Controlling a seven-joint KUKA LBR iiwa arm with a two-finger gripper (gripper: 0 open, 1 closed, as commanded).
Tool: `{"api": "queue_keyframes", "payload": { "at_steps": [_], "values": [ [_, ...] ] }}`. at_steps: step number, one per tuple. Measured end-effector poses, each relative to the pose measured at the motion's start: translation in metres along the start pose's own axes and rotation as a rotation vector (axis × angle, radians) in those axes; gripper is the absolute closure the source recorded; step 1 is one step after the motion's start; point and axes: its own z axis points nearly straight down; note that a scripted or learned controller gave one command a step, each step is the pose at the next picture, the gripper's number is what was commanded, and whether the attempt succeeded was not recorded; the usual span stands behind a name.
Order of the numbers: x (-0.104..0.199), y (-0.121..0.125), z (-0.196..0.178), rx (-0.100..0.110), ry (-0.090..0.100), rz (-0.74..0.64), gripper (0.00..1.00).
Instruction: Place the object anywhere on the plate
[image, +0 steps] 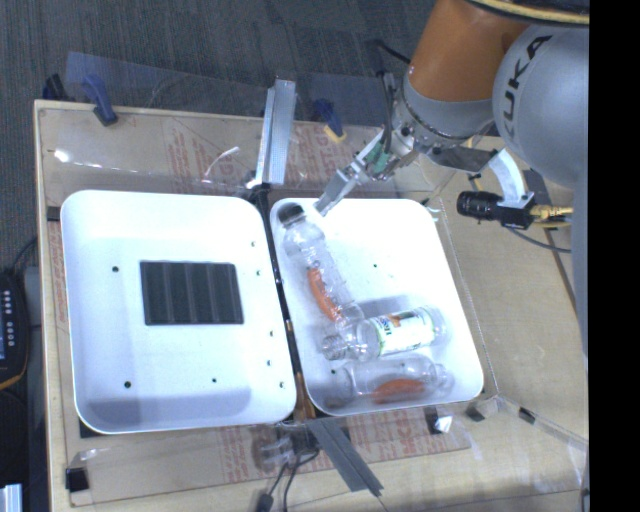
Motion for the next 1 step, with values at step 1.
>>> {"api": "queue_keyframes", "payload": {
  "at_steps": [1],
  "values": [
    [0.0125, 0.0171, 0.1302, 0.002, 0.002, -0.072, 0.00]
  ]
}}
